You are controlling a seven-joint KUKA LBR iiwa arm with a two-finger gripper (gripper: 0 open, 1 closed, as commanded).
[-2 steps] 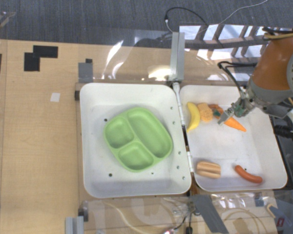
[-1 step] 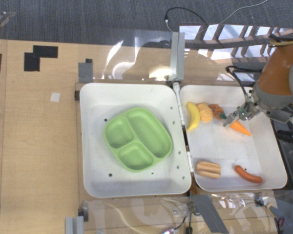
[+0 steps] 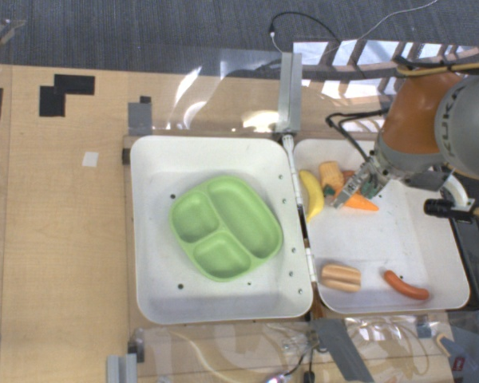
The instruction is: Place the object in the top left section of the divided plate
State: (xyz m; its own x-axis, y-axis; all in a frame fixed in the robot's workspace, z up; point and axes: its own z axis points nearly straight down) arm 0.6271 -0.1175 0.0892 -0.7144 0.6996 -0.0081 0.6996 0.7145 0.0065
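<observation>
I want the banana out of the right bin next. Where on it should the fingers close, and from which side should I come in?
Grip the banana across its middle, coming straight down from above. It lies flat and curved, running up and down the view against the right bin's left wall, so close the fingers across its narrow width. The wall side looks tight, and the gripper sits close by on its right.

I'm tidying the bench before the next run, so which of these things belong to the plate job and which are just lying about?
Belongs to the job:
divided plate
gripper
carrot, by the gripper, probably the object

Lying about:
banana
corn
hot dog bun
sausage
</observation>
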